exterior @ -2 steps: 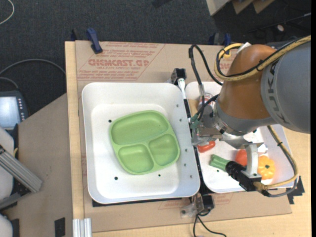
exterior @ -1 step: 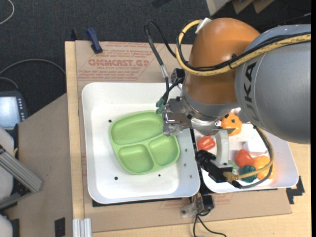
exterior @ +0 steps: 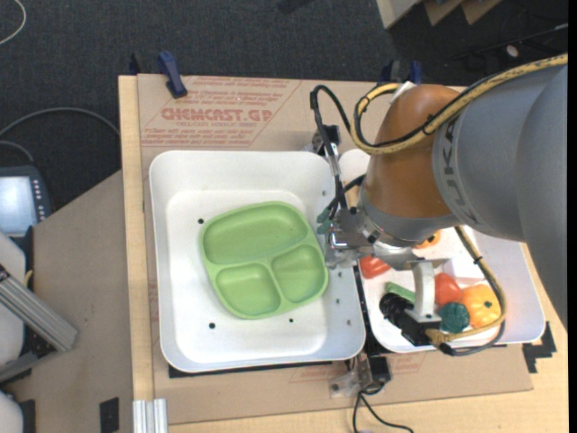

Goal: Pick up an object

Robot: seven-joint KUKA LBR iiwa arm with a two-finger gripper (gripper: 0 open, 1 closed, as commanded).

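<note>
Writing: the brown board [exterior: 225,106] under the bins carries red print reading "CHEMCAST G P"; the smaller red lines around it are too small to read.
Bins: two, side by side, the left bin [exterior: 171,269] and the right bin [exterior: 527,318], touching along their shared wall.
Plate: one green plate [exterior: 261,258] with three compartments lies flat in the middle of the left bin.
Objects to pick: in the right bin, one red piece [exterior: 448,289], one green piece [exterior: 453,315] and one yellow-orange pepper [exterior: 484,307] lie close together near the front; one orange piece [exterior: 374,265] lies just beside the wrist.
Clamps: two blue clamps, one [exterior: 171,72] at the board's far left, one [exterior: 412,69] further right.
Arm: one arm [exterior: 505,152] reaches over the right bin.
Gripper: the gripper [exterior: 340,233] hangs at the shared wall, just beside the plate; whether it is released, clenched or grasping cannot be told.
</note>
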